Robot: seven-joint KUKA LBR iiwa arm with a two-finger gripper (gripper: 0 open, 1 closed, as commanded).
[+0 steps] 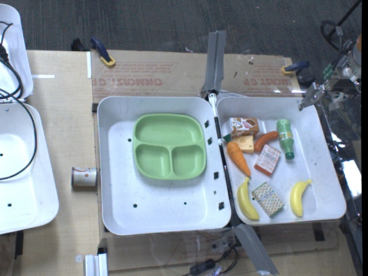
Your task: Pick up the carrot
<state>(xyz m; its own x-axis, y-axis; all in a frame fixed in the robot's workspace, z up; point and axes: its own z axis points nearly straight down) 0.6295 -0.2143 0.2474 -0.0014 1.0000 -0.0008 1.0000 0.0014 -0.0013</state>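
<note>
Bench, 2 bins | carrot (237, 158) in rt bin (325, 154), touching cheese block | gripper (313, 96) at rim, grip state unclear | step: approach; next: descend over carrot

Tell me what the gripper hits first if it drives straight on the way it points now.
The gripper sits over the right bin's upper right corner, aimed leftward. Going on, it would probably cross the bin's bare floor and first meet the green bottle, not the carrot. Depth is unclear.
</note>
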